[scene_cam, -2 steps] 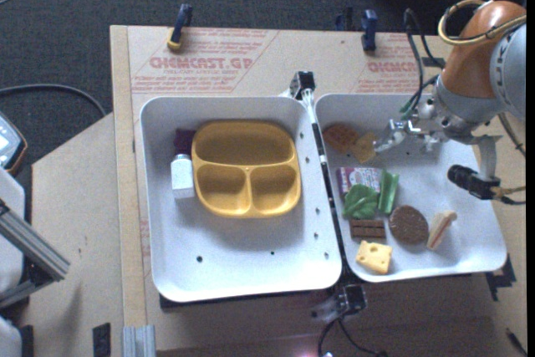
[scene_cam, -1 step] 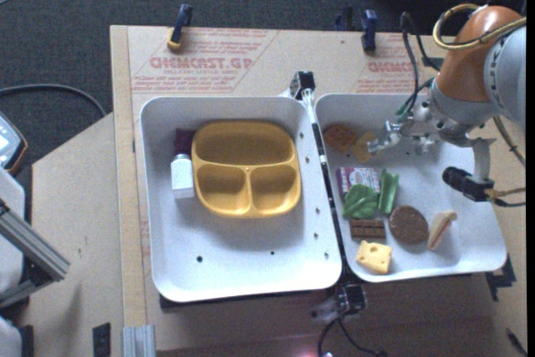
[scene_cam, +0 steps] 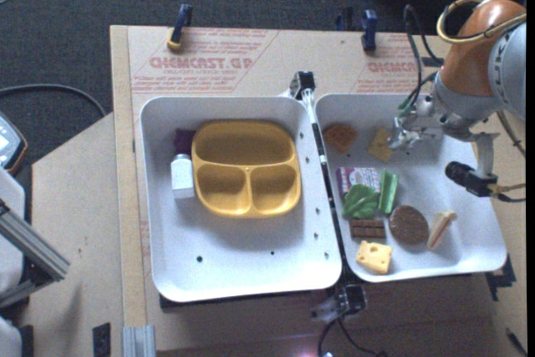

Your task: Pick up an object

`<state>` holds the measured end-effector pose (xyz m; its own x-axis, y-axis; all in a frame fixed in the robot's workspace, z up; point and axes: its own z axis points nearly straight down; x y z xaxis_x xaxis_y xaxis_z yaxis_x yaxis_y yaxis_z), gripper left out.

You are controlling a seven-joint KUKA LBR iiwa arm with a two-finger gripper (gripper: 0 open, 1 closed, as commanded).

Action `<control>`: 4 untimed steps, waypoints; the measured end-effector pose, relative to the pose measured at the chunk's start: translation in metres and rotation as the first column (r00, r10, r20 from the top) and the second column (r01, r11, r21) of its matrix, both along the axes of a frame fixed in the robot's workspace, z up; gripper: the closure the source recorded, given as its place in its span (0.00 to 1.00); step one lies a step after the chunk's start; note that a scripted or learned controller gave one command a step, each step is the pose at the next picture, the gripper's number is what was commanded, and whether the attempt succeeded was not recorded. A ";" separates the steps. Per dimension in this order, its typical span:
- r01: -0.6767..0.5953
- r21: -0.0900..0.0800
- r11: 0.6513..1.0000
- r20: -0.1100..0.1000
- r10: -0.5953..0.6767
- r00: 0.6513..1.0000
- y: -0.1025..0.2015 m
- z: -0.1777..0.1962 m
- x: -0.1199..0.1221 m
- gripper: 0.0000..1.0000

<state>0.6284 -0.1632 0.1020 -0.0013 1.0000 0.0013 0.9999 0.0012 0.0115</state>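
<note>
On the worktop, the left white bin (scene_cam: 159, 205) carries a yellow divided plastic tray (scene_cam: 246, 167), with a small white bottle (scene_cam: 182, 177) touching its left edge. The right white bin (scene_cam: 476, 251) holds the likely targets: a round brown cookie (scene_cam: 339, 136), green toy vegetables (scene_cam: 369, 196), a yellow cheese wedge (scene_cam: 374, 256). The gripper (scene_cam: 407, 132) hangs just beside a pale yellow block (scene_cam: 381, 145); whether its fingers are spread or pinched, I cannot tell. Descending off-centre could nudge the block aside, leaving nothing grasped.
</note>
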 end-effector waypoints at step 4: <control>-0.005 0.000 1.000 -0.008 0.005 1.000 0.097 0.130 0.004 1.00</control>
<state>0.6326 -0.0665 0.2323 -0.0059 1.0000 0.0013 1.0000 0.0059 0.0031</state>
